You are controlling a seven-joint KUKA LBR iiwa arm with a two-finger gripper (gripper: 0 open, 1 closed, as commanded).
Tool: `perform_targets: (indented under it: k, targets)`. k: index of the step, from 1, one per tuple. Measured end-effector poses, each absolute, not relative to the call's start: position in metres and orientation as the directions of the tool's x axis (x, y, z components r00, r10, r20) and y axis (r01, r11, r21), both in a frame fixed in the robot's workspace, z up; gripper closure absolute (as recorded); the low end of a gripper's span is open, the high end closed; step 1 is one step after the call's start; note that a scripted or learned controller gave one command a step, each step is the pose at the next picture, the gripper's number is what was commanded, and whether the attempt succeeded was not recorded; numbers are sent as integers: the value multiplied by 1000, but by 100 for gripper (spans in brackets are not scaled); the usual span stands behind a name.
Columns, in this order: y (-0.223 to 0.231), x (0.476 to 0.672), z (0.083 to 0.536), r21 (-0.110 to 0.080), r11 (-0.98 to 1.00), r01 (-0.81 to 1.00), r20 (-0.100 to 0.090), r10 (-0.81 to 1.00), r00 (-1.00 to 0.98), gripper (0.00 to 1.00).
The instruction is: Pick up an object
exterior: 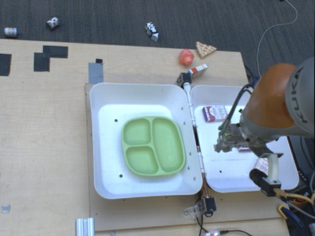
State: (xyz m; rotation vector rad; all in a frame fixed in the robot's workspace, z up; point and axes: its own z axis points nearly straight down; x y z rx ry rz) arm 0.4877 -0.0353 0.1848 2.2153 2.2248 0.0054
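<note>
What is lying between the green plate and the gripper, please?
In the camera view, between the green plate and the gripper run the two bins' adjoining rims, then bare white floor of the right bin.

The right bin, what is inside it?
In the right bin a small red and white packet lies near the far wall. The arm hangs over the middle, its gripper low above the floor. Whatever lies beneath the arm is covered.
</note>
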Motion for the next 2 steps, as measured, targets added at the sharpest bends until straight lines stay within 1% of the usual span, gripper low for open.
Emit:
perform_targets:
  k: [1,2]
  targets:
    - [-36,488,185,4,3,1000,1,1000,-3,0]
    - [-83,489,86,7,2,1000,0,1000,-2,0]
